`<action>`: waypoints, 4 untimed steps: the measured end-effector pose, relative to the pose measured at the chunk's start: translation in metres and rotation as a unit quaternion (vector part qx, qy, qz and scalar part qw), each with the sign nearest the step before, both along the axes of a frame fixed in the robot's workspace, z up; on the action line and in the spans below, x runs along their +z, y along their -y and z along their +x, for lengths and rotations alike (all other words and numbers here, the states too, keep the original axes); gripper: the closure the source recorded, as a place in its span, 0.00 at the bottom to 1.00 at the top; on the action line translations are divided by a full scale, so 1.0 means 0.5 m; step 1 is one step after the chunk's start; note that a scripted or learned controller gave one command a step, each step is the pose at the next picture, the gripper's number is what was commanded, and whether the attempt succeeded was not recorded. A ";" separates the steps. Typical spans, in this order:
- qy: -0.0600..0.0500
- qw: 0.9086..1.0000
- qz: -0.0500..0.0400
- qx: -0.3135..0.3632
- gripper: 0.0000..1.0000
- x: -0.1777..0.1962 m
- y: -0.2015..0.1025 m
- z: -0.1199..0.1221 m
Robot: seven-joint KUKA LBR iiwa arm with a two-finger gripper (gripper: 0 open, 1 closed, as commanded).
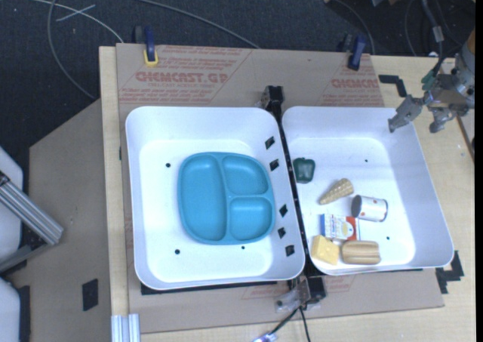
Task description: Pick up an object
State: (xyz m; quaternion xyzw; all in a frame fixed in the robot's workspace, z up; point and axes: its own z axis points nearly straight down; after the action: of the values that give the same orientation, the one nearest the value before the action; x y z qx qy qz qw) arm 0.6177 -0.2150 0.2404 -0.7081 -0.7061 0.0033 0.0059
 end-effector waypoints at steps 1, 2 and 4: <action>0.006 1.000 -0.002 0.002 0.00 0.015 -0.001 0.005; 0.003 1.000 0.000 0.002 0.00 -0.106 -0.017 0.001; 0.004 1.000 -0.001 0.002 0.00 -0.317 -0.024 0.016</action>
State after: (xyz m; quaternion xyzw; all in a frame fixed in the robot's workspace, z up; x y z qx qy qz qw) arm 0.6256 -0.2030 0.0821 -0.7065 -0.7077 0.0014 0.0027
